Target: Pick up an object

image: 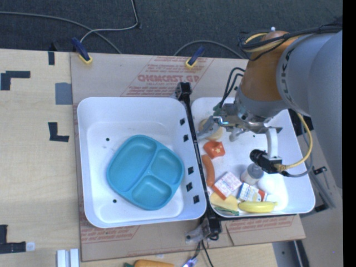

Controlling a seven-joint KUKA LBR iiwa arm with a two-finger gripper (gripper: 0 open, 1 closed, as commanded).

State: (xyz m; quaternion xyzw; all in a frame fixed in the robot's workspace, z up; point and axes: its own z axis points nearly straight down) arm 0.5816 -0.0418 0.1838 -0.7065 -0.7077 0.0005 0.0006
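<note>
Arm low over a crowded right bin (303, 202), beside the left bin (92, 149) with its blue divided plate (146, 172).

The gripper (222, 125) sits at the right bin's far-left corner, just above a red pepper-like piece (214, 148); whether it grips anything I cannot tell. Nearer than the pepper lie an orange carrot (209, 170), a red-and-white carton (226, 184), a small printed box (248, 192) and a yellow banana (257, 207), packed closely together.

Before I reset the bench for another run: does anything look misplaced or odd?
One thing: an orange carrot-like item lies outside both bins, on the bench below the left bin. The blue plate sits flat inside.
</note>
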